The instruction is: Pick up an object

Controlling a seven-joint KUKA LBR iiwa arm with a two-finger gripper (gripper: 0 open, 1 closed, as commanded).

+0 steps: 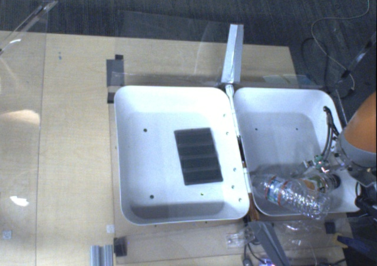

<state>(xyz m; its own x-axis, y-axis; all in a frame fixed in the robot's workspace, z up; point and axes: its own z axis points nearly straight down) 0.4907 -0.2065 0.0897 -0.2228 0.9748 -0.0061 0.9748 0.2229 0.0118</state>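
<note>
**Remote operator:** I look down on the pale wooden tabletop [70, 170] with two shallow white bins. The left white bin [132, 141] holds a dark ribbed rectangular pad [199, 155] near its centre, lying flat and a little turned. The right white bin [277, 112] holds a clear crumpled plastic bottle [294, 195] on its side, at about six o'clock in that bin, close against the near wall.

**Colleague:** Why is the bottle there, so low in the bin?

**Remote operator:** I judge that it has rolled or slid to the wall, because a round light bottle does not stay where it lands. This makes the grasp less easy: the wall leaves little room on one side.

**Colleague:** And the arm?

**Remote operator:** It comes in from three o'clock. I see the orange band of the arm [362, 126] at the right edge, and the gripper [321, 170] low over the bin, at about four o'clock from the bin centre, just beside the cap end of the bottle. I think it is placed there to take the bottle, the nearest thing.

**Colleague:** Are the fingers apart or together?

**Remote operator:** I cannot tell; that part is small and mixed with cables and the transparent plastic. I also cannot say if it touches the bottle. The bottle seems to rest on the bin floor, so I judge that the pick is not yet done.
</note>
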